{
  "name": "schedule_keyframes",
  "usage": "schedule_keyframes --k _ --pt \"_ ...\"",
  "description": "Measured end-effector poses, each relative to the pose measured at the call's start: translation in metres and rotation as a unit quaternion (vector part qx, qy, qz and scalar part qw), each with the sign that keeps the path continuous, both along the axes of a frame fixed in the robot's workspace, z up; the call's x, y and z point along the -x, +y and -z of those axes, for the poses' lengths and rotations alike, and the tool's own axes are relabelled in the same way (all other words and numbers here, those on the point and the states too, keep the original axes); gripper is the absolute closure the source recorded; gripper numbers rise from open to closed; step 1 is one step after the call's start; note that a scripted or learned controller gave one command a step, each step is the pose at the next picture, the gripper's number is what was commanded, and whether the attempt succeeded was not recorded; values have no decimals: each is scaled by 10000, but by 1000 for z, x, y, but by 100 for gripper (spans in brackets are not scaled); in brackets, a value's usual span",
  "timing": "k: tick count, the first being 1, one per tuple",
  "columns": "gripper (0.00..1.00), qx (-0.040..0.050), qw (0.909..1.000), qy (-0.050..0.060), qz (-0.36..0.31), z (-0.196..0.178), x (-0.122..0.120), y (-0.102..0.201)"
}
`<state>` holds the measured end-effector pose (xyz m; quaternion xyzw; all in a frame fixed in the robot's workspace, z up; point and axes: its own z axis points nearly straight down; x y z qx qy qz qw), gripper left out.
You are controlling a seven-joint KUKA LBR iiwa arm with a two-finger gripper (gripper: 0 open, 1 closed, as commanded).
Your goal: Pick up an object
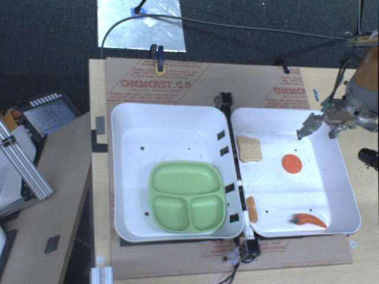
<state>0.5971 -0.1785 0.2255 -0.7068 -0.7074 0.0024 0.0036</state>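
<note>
Start at the far side from your pincer: the left bin [127, 129] carries a green divided tray [186, 195], well apart from the arm and, by my reading, a poor target, since it is broad, flat and hard to pinch by anything but a rim.

In the right bin [340, 185], moving toward the pincer, an orange stick-shaped piece [251, 209] lies tight against the divider wall. A closing finger would likely strike that wall and skid off. The slice of bread [249, 149] sits nearer, down and to the left of the pincer; it is thin and may slip out under a shallow grab.

The red round piece [291, 164] is the closest candidate, just below and left of the pincer. Being round and low, it could roll or squirt away if the fingers close off-centre. The orange pepper [308, 220] lies farther below, near the bin's front wall, tapered and easy to lose.

Your pincer [321, 126] hangs over the bin's upper right corner with its two fingers spread apart and nothing between them. Descend from here and you meet bare floor or the rim, so shift left first.
</note>
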Motion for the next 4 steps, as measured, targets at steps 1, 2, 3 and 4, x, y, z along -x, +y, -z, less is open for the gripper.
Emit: schedule_keyframes --k 1,2,3,4 --pt "0 11 10000 -49 -12 -6 -2 0" --pt "0 6 10000 -28 -5 57 -4 1" --pt "0 8 10000 -36 -4 99 -4 4" --pt "0 6 10000 -32 -4 143 -4 5"
